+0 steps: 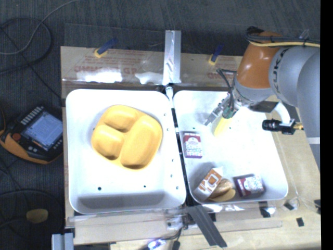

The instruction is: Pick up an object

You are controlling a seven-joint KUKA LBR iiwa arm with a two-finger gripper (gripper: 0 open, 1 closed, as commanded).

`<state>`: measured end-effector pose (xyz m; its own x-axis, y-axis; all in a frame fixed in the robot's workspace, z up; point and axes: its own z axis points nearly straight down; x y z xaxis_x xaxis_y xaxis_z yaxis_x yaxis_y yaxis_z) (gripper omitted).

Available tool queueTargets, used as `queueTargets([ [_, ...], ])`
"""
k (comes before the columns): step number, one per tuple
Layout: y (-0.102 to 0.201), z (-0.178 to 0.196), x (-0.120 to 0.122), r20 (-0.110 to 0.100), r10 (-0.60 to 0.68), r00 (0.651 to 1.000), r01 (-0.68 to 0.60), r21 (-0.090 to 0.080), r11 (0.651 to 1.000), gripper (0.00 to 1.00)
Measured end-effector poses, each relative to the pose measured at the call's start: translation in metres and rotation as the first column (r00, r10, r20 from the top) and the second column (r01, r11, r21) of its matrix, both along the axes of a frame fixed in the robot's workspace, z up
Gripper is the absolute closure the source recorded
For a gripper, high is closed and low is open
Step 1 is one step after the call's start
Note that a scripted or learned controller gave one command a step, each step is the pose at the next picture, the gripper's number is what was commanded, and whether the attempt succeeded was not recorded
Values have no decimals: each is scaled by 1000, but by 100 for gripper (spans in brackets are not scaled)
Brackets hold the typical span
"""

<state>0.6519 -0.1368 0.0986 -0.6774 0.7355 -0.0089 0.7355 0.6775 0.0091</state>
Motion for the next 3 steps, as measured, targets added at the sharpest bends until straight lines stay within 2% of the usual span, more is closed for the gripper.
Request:
queueTargets([
  [1,46,104,-2,-13,-165,986,165,0,986,100],
  [2,111,82,-37,-17,-389,921,389,-1,921,100],
  [3,134,94,-35,-14,-293,956,293,-4,956,100],
])
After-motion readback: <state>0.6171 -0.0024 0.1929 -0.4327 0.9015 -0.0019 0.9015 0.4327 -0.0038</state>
